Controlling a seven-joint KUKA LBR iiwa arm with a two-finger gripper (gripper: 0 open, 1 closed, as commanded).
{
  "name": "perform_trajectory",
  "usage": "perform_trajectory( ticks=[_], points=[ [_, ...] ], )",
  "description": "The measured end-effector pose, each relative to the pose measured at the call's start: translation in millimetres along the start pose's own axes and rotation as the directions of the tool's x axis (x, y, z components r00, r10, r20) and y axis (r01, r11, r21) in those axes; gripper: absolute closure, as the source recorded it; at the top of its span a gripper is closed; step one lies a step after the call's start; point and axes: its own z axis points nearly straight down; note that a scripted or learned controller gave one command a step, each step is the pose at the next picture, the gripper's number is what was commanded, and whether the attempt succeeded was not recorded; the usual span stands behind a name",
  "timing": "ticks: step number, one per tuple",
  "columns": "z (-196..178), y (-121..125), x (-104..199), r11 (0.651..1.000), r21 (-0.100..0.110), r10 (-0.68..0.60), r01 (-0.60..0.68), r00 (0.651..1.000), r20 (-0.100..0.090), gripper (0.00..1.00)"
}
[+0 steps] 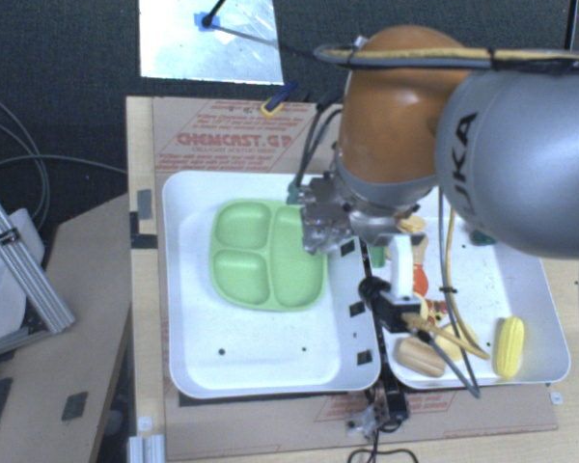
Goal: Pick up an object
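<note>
- Gripper (317,227) sat low over the divider between the two bins, at the right rim of the plate (267,256).
- Could not tell whether the gripper was spread or closed: the wrist body covered it from above, and only a grey metal block with dark cables showed.
- Nothing was seen held in the gripper; contact with the plate could not be judged.
- Plate was green with three compartments, lying flat in the left bin (261,355), upper middle; its right edge ran under the gripper block.
- Arm (526,152) came in from the right, and its orange band (396,104) sat just above the gripper. Together they hid the top of the right bin (542,292).
- Loose items in the right bin: yellow corn (510,345) near the right rim and a brown roll (420,358) at the front, near the divider.
- A white piece (402,263) stood upright just right of the divider, with a red-orange bit (420,281) beside it. Both were partly cut off by the arm, so what they were stayed unclear.
- Thin yellow sticks (455,336) lay between the roll and the corn, crossed by a dark cable.
- A teal bit (481,237) peeked out under the arm's edge, too hidden to name.
- Cardboard (234,135) with red print lay under both bins.
- A shiny sheet (207,27) lay on the dark floor behind the bins.
- A metal rail (19,268) at far left was cut off by the frame edge.
</note>
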Motion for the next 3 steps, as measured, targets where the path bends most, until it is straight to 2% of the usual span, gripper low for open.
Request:
perform_trajectory(
  ticks=[1,2,3],
  points=[
    [-135,12,-21,1.000,-0.031,-0.003,0.002,1.000,-0.007,1.00],
    [-95,-36,-43,1.000,-0.011,0.000,0.000,1.000,-0.003,1.00],
    [-174,-35,-27,1.000,-0.024,-0.006,0.006,1.000,-0.007,1.00]
  ],
)
